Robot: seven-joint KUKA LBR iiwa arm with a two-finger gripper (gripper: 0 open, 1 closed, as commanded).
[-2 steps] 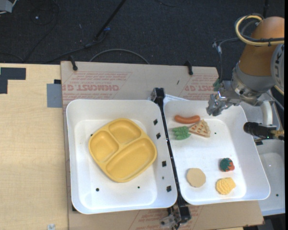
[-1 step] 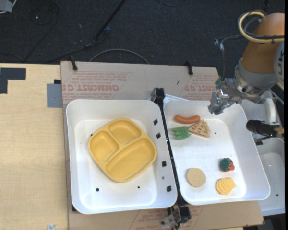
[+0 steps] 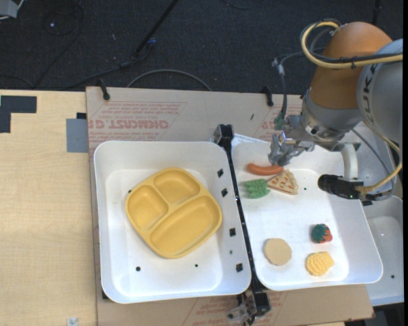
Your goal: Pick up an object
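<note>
While we scan from the left, a yellow tray (image 3: 174, 212) fills the left bin (image 3: 115, 250). In the right bin (image 3: 360, 250) the gripper (image 3: 280, 156) hangs just over a sausage (image 3: 262, 170) — whether its jaws are open, we cannot tell.

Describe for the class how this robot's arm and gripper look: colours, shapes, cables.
The arm is thick, rounded and grey, with a large orange dome-shaped band above the wrist. A yellow cable loops around the orange part. The gripper is small, metallic grey, with thin wires nearby.
</note>
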